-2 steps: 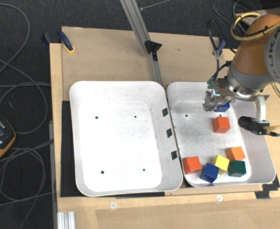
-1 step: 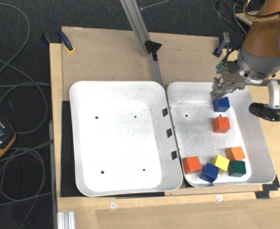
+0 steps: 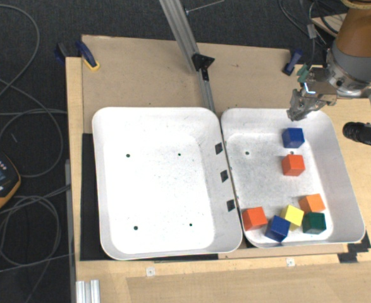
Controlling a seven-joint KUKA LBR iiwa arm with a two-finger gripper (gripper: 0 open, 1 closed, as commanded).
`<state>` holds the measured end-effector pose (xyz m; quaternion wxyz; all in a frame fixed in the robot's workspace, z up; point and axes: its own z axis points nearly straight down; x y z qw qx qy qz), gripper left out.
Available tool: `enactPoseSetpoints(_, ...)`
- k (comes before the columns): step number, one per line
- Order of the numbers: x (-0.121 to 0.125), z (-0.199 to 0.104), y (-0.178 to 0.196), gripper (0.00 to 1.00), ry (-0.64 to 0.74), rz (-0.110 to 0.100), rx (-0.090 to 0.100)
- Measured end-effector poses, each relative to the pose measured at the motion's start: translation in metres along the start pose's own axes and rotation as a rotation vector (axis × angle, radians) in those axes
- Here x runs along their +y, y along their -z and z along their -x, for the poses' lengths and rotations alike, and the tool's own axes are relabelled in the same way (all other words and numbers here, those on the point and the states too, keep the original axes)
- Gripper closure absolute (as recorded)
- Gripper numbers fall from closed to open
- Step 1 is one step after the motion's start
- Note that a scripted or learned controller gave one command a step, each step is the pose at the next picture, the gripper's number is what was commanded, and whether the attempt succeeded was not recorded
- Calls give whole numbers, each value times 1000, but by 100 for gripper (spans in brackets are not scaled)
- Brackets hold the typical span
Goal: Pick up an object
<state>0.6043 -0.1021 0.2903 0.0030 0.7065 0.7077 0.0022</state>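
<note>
Wooden counter (image 3: pixel 147 62) carries two white bins. At upper right, my end effector (image 3: pixel 298 112) hovers above the blue cube (image 3: pixel 292 137); I cannot tell its state. I could slide off that cube, being not centred.

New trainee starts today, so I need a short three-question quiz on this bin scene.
1. True or false: all the cubes lie in the right bin.
2. How many cubes are orange?
3. Which cube lies nearest the tool? A) green cube B) upper blue cube C) yellow cube

Key: 1 true; 2 three; 3 B.
</note>
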Motion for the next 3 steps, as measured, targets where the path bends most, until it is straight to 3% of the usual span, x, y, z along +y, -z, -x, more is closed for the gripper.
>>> enactPoseSetpoints(1, 22, -43, -9, 100, 4, -4, 2)
enactPoseSetpoints(3, 53, -159, -32, 100, 5, -5, 3)
